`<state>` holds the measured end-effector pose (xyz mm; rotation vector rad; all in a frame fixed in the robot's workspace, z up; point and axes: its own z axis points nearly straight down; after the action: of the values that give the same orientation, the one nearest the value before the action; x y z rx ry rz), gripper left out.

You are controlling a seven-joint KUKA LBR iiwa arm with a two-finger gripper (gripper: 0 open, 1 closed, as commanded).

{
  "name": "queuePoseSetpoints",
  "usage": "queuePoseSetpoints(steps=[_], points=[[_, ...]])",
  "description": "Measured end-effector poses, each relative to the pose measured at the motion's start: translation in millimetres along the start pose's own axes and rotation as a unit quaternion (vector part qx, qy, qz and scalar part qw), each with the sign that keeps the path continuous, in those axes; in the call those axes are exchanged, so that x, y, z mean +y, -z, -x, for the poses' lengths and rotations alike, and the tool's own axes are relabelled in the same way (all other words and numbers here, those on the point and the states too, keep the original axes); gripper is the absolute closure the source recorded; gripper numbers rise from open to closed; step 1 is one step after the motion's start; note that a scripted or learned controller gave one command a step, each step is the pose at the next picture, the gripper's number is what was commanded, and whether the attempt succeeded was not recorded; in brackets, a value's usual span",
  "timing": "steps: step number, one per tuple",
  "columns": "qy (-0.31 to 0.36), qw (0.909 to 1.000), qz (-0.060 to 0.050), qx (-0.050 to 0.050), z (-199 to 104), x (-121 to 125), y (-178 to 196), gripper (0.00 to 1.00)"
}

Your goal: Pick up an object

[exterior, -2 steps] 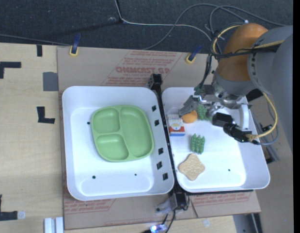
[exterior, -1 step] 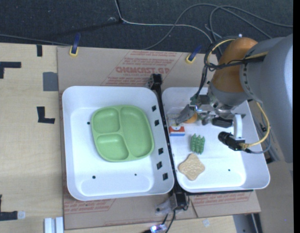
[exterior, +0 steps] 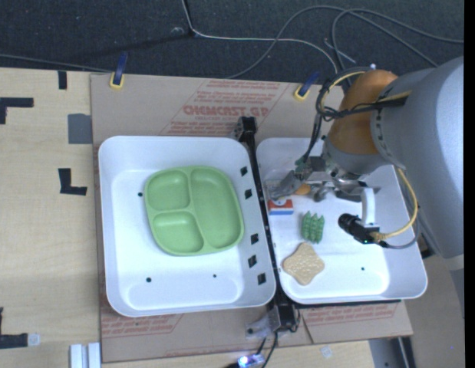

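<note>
Your gripper (exterior: 298, 181) sits low in the right bin (exterior: 406, 282), near its far left corner, and you cannot tell if it is spread or pressed together, or if it has anything.

Look left to right. On the left is the left bin (exterior: 122, 282). A green plate (exterior: 193, 209) with three parts lies flat in it, near the middle. A dark divider (exterior: 256, 221) runs between the two bins. Just past it, in the right bin, a small red, white and blue thing (exterior: 281, 205) lies just below your gripper. Next to that, a bit nearer, is a green bumpy toy (exterior: 313, 226). Nearer still is a tan cracker-shaped piece (exterior: 303, 264). The grey arm (exterior: 429, 152) with its orange band (exterior: 360, 106) comes in from the right, over the far part of that bin. Both bins rest on the counter (exterior: 37, 205).

It looks like you are at the reaching step, going down for a pick. The small things lie close together, so next you need to close on just one, then lift straight up and check that it comes with you.
</note>
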<state>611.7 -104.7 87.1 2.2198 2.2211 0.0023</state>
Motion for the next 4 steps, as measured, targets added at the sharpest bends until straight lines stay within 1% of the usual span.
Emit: queuePoseSetpoints(steps=[1,2,3,4], points=[[0.001,1.0000,0.006,0.002,-3,4,15,1.00],[0.000,1.0000,0.001,-0.001,6,7,74,1.00],[0.000,1.0000,0.002,-0.001,10,9,137,1.00],[0.000,1.0000,0.001,-0.001,10,11,184,1.00]])
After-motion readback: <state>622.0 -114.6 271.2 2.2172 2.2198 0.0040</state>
